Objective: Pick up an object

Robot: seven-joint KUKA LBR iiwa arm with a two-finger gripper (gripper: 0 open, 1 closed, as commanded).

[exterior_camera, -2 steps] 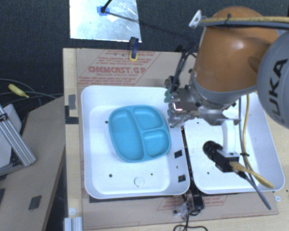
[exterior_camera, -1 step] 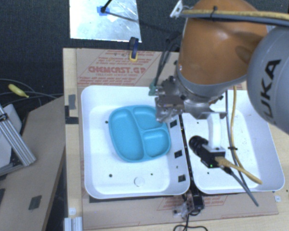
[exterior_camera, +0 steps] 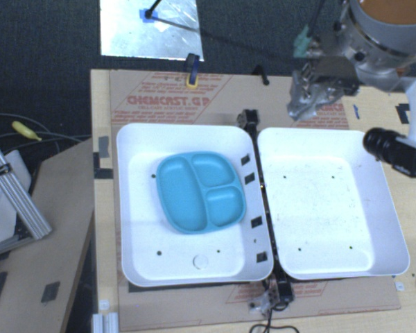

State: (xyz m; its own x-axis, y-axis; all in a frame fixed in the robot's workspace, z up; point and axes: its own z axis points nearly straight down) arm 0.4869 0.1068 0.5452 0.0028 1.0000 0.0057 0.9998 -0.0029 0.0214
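A blue divided plate [exterior_camera: 198, 191] was noted lying flat in the left bin [exterior_camera: 135, 151], roughly at its middle, its three compartments facing up. It was taken to be the object for picking, since nothing else graspable was seen in either bin. The right bin [exterior_camera: 374, 207] was seen just beside the plate's bin, across the black clips of the shared rim. The gripper [exterior_camera: 306, 106] was recorded well apart from the plate, up and to its right, above the far rim of the right bin and over the printed cardboard [exterior_camera: 166, 92] behind. The state of the jaws could not be told; nothing was seen held there. The pick was judged not yet begun: no contact with the plate was observed. Travel across to the plate, descent, closure on its rim and a lift were all judged outstanding.
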